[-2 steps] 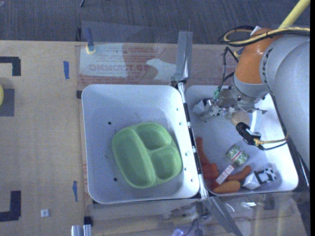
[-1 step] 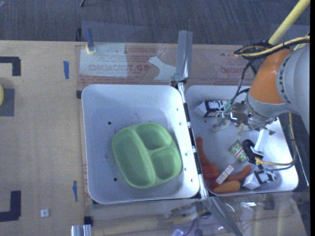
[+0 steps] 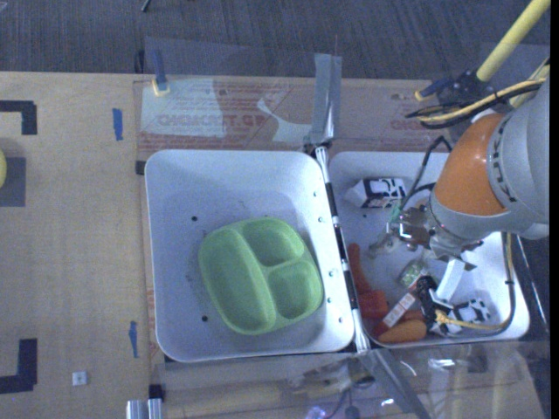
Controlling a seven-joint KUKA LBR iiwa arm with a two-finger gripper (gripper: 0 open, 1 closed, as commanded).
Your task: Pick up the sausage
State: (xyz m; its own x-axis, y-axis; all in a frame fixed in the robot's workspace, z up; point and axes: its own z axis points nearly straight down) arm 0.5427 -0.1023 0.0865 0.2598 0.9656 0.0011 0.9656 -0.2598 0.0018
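1. The bench (image 3: 70, 260) carries two shallow white bins side by side, with the left bin (image 3: 175, 190) slightly larger in view than the right bin (image 3: 515, 317).
2. The grey arm (image 3: 489, 182) with its orange band reaches over the right bin.
3. A green divided plate (image 3: 260, 274) lies in the left bin, toward its front.
4. The gripper (image 3: 421, 241) hangs low over the middle of the right bin; whether it is parted or closed cannot be told, and nothing is seen held.
5. The sausage (image 3: 355, 264), red and slim, lies along the right bin's left wall, just left of the gripper.
6. An orange item (image 3: 403, 331) rests at that bin's front edge.
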